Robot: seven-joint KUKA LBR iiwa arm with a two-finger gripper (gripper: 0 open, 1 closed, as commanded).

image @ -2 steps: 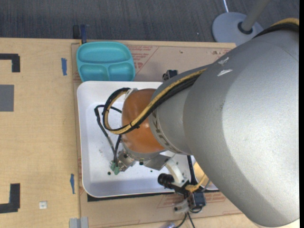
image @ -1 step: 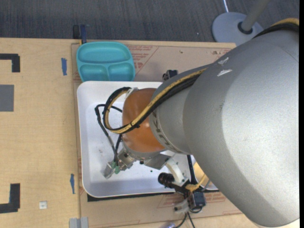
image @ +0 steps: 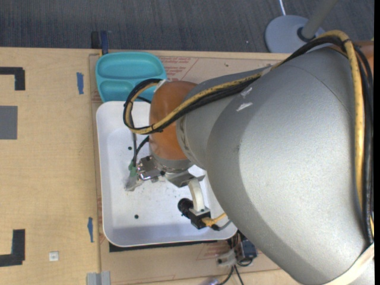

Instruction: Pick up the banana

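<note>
Camera view looks down at a slant on the bench (image: 47, 159), its top brown like cardboard, and the big grey arm (image: 285, 159) sweeps in from the right, its bulk covering much of the right half. Follow it down and left to the orange band (image: 169, 123) above the wrist, which sits over the far part of the white bin (image: 113, 218). Below the band the gripper (image: 132, 180) hangs low over the bin's floor, left of the bin's middle and angled toward the lower left. Whether it is wide or closed I cannot tell from up here, and nothing shows clearly gripped in it. As for the banana, I cannot tell where it lies, because the arm hides a good part of the bin. A black cable (image: 127, 114) loops out to the left of the band and curls back toward the wrist. A black connector (image: 196, 215) with a yellow lead hangs just under the wrist, near the bin's near edge. A few dark specks (image: 136, 217) dot the bare white floor of the bin. At the bin's far edge, touching it, sits a teal tray (image: 127, 70) with two compartments. Strips of blue tape (image: 80, 82) mark the bench left of the bin, and black corner marks (image: 15, 79) sit further left. Beyond the bench, on the dark carpet (image: 178, 10), stands a round grey base (image: 285, 33).
</note>
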